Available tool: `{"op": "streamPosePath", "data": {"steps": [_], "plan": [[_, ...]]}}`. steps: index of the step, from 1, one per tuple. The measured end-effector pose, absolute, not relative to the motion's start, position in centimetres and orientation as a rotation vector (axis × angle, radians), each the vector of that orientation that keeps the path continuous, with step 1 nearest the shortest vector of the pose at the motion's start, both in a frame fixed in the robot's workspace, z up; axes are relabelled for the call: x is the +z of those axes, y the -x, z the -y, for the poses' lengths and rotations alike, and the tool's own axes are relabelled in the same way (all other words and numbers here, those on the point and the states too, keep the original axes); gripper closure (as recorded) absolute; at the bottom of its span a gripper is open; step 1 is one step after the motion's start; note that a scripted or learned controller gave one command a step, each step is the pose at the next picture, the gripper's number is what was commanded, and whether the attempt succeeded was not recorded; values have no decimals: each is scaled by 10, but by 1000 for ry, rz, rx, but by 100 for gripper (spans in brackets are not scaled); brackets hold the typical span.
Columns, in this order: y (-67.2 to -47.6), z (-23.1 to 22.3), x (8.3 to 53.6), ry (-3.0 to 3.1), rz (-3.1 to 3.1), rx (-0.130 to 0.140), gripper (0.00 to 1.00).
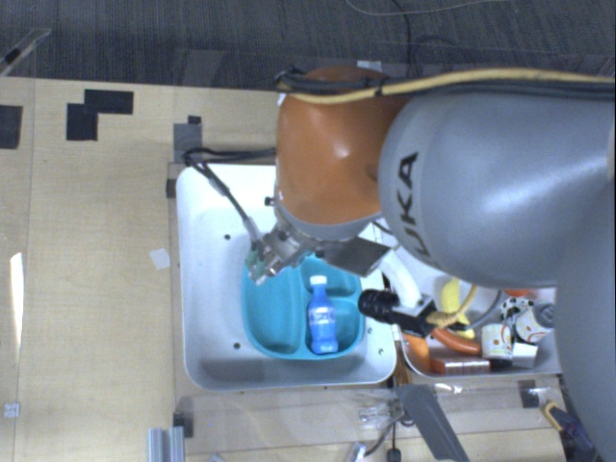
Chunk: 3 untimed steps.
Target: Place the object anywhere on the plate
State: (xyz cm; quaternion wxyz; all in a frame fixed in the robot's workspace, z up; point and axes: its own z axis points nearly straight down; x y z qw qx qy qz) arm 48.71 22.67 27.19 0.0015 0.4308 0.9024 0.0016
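Observation:
A blue divided plate (277,323) sits in the left white bin (207,287), toward its near right corner. A small clear bottle (321,321) with a white cap and a blue label rests in the plate's right compartment, cap pointing away from the camera. My gripper (265,259) hangs below the orange wrist band, over the plate's far left rim and up-left of the bottle. Nothing shows between its tips, and the bottle lies apart from it.
The big grey arm covers the upper right of the view and much of the right bin (423,364). In that bin lie several small items, among them a yellow piece (450,297), an orange one (454,341) and a white one (510,339).

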Motion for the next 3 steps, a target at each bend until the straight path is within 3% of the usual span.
{"op": "streamPosePath", "data": {"steps": [1, 2, 3], "plan": [[-488, -184, 400, -1797, -2571, 11, 100], [-519, -200, 307, -2079, -2354, 2, 100], [-531, -198, 148, -2358, -2076, -1, 100]]}}
